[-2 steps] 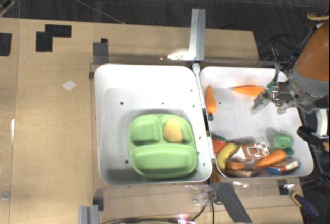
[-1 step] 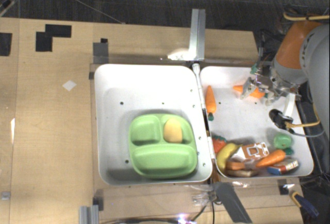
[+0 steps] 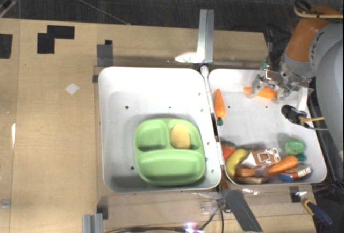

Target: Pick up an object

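Observation:
My gripper [image 3: 267, 87] hangs low over the far part of the right bin [image 3: 242, 122], reaching in from the right. A small orange object [image 3: 264, 93] lies directly under and around it, with an end sticking out to the left. An orange carrot [image 3: 219, 104] rests against the right bin's left wall. Along that bin's front edge lies a pile: a yellow banana [image 3: 235, 160], a second carrot [image 3: 284, 164], a white and brown box [image 3: 264, 157], a red piece [image 3: 228, 148] and a green piece [image 3: 294, 146].
The left bin [image 3: 123, 114] holds a green divided plate [image 3: 169, 165] with a yellow fruit [image 3: 180, 136] in one compartment. A metal post [image 3: 206, 36] stands behind the wall between the bins. The arm's grey body [image 3: 328, 81] covers the right bin's far right corner.

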`<control>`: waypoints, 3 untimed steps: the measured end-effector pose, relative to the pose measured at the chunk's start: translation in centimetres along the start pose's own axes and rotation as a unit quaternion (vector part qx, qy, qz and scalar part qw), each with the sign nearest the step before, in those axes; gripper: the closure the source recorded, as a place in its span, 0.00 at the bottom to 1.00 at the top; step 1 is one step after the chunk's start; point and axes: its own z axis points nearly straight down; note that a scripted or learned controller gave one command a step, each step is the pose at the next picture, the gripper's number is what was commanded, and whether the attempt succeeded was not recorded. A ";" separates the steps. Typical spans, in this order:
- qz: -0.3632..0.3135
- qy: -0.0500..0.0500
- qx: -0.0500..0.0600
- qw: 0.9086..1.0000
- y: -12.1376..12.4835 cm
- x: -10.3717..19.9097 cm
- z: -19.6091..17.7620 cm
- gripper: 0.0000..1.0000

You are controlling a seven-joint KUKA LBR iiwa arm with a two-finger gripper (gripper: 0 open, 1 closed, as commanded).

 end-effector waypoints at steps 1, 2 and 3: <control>0.022 -0.006 -0.004 1.000 -0.4 1.3 0.0 0.00; 0.023 -0.006 -0.006 1.000 -0.5 1.9 0.0 0.00; 0.171 0.001 -0.013 0.985 0.2 0.8 -1.7 0.00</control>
